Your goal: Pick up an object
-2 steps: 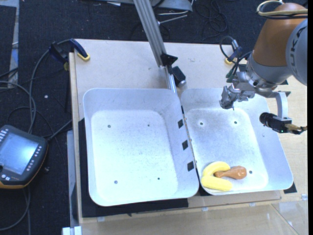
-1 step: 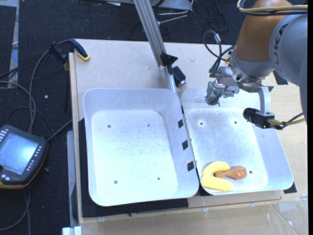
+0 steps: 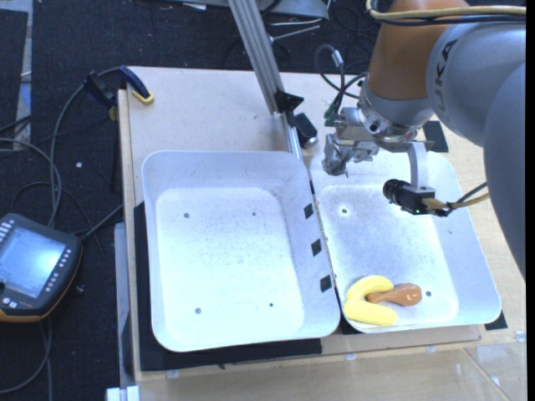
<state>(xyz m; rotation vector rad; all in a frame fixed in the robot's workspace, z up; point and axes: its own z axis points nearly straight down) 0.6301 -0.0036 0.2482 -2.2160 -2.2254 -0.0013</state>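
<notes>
From the fixed camera above, the grey arm [image 3: 476,65] is cut off by the top and right edges, so just its wrist, orange band and lower links can be seen. The jaws [image 3: 336,164] are small, dark and foreshortened against the far rim of the right bin [image 3: 468,257], and I cannot tell how far apart they stand; nothing can be seen between them. A small black unit [image 3: 407,195] hangs on a bracket beside the wrist, above the right bin's floor. The light wooden counter [image 3: 201,111] carries two shallow white bins side by side, the left bin [image 3: 226,249] touching the right one along a shared middle edge marked with small black squares. Around the counter is dark carpet [image 3: 58,48] with loose black cables, a handheld control pendant [image 3: 33,264] lying at the left, and a slanted metal rail [image 3: 259,48] rising from behind the bins. A yellow banana-shaped object [image 3: 366,301] lies in the near left corner of the right bin, touching an orange-brown object [image 3: 399,294] just to its right; both rest well apart from the jaws.
</notes>
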